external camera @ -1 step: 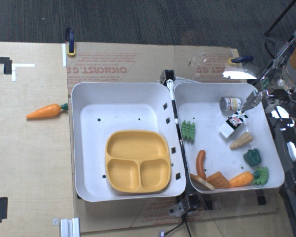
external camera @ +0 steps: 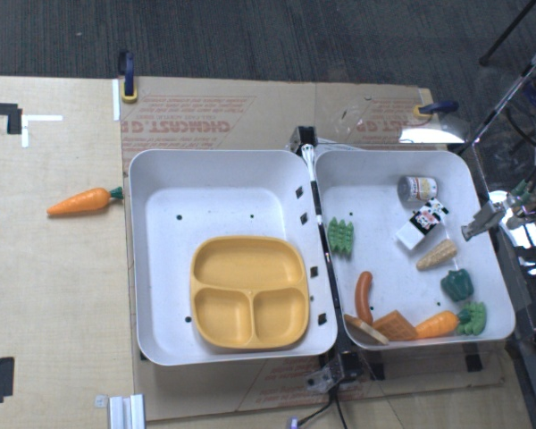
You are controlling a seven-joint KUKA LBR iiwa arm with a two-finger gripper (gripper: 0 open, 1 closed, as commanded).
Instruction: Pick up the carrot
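Note:
An orange carrot (external camera: 436, 323) with a green top lies in the right bin (external camera: 389, 164) near its front right corner, between a brown toast slice (external camera: 393, 326) and a broccoli piece (external camera: 473, 317). A second carrot (external camera: 82, 202) lies on the wooden bench left of the left bin (external camera: 214, 164). My gripper (external camera: 488, 220) shows as a grey part at the right bin's right rim, well above and behind the carrot in the bin, with nothing seen in it.
A yellow divided plate (external camera: 250, 291) sits in the left bin. The right bin also holds a green ridged item (external camera: 340, 237), a sausage (external camera: 364, 295), a can (external camera: 417, 188), a small white carton (external camera: 422, 224), a pale corn-like piece (external camera: 437, 255) and a green pepper (external camera: 457, 284).

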